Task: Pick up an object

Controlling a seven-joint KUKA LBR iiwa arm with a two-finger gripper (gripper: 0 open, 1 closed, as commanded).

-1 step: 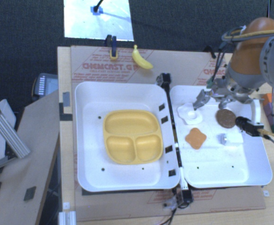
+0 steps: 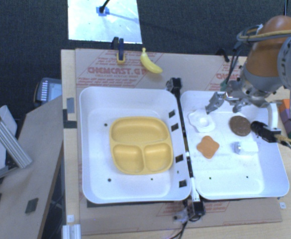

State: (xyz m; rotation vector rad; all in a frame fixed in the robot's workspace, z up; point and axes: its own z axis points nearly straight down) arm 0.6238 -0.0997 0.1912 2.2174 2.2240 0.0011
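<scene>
- The arm [image 2: 269, 49], grey with an orange band, reaches in from the right and hangs over the far part of the right bin [image 2: 264, 183].
- The gripper [image 2: 230, 102] sits low over the far edge of that bin; its metal fingers [image 2: 214, 103] are spread apart with nothing between them.
- Just near of the gripper, a white fried-egg toy [image 2: 201, 121] lies on the bin floor, close to the left finger but apart from it.
- To the right of the egg lies a round brown cookie-like disc [image 2: 240, 125], under the wrist.
- Near of the egg lies an orange toast-shaped piece [image 2: 208, 146]; to its right is a small silvery item [image 2: 237, 146], too small to name.
- The left bin [image 2: 95, 183] holds a yellow three-compartment tray [image 2: 139, 144] lying flat in its middle.
- A toy banana [image 2: 150, 62] rests on the bench [image 2: 135, 73] beyond the left bin, next to a yellow and black clamp [image 2: 120, 51].
</scene>
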